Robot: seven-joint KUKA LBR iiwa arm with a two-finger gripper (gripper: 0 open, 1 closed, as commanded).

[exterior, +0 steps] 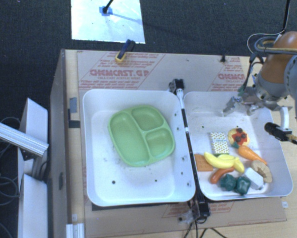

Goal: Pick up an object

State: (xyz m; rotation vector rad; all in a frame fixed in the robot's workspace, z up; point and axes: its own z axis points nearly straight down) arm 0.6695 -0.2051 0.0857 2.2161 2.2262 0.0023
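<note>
Nearby, toy foods [235, 165] crowd the right bin [207, 108] below the end effector [240, 104].

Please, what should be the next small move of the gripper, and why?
Probably move the gripper toward the near end of the right bin and lower it. It hovers over the bin's bare far part with nothing between its fingers, while the toys, such as the banana and carrot, lie clustered at the near end.
</note>
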